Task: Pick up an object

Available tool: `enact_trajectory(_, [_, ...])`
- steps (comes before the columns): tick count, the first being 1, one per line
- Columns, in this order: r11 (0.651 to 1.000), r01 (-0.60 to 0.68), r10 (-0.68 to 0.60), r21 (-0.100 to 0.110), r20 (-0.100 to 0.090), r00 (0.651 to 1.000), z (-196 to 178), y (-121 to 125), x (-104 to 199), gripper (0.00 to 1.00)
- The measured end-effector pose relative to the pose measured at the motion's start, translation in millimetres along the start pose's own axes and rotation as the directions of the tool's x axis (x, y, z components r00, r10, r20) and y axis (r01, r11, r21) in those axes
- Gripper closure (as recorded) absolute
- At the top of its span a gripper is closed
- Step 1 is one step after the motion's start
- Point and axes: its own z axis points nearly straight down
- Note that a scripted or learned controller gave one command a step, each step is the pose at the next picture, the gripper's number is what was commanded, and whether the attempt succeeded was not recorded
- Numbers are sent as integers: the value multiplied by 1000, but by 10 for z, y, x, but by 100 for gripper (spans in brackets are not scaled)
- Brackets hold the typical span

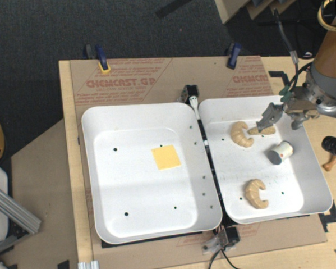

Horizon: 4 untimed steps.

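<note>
Camera view: gripper [267,122] tip perhaps touching croissant [241,134].

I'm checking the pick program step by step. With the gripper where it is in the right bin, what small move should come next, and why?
Probably a short drop straight down. The gripper sits at the far side of the right bin, just right of the upper croissant, over a small tan piece beside it. Nothing shows between its fingers yet, so the pick is not yet made.
</note>
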Motion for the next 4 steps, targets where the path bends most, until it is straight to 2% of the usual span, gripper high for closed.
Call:
enact_trajectory(1, [1000,-2,2,14,-3,1000,1852,-230,-2,0])
enact_trajectory(2, [1000,-2,2,6,-3,1000,1979,-710,168,0])
enact_trajectory(3, [1000,-2,2,-3,0,1000,1862,-678,160,100])
enact_trajectory(4, [1000,15,-15,-19,-2,1000,899,215,1275,100])
